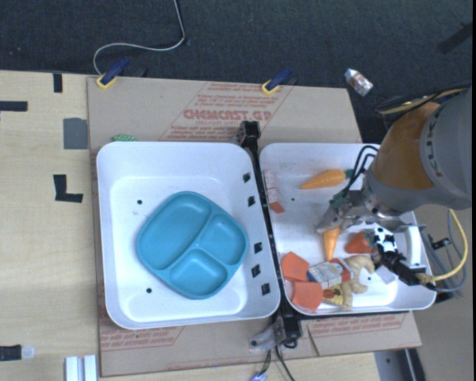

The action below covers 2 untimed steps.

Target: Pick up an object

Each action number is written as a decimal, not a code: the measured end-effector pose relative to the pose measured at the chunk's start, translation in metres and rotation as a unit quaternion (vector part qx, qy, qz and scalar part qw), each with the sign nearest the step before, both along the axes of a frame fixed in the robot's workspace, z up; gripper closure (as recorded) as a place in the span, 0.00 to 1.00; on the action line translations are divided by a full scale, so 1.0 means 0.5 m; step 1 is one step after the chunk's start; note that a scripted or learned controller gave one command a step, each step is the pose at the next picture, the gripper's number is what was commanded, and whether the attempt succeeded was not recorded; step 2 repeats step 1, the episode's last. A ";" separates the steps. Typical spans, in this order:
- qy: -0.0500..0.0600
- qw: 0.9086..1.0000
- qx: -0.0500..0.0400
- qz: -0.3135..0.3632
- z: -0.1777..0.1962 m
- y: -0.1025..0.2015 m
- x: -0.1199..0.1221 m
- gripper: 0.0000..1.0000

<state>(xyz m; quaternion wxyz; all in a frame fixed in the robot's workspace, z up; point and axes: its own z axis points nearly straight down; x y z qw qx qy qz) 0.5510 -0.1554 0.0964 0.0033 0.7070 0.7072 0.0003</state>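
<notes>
In the right bin (301, 161) my gripper (337, 217) is down low near the middle, under the grey arm with its orange band (401, 161). A small orange carrot piece (331, 243) stands just below the gripper, touching or nearly touching it. A longer orange carrot (323, 179) lies a short way up and left of the gripper. Toward the front of the bin are orange wedge pieces (295, 267), a white and grey packet (326, 272), a beige item (357, 267) and a red piece (357, 244).
The left bin (115, 173) holds a blue divided plate (192, 244). A black divider (258, 213) with clips runs between the bins. The arm covers the right bin's right side.
</notes>
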 end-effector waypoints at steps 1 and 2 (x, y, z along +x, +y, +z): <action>0.002 1.000 0.002 0.001 0.177 0.134 0.066 1.00; 0.002 1.000 0.002 0.001 0.177 0.134 0.066 1.00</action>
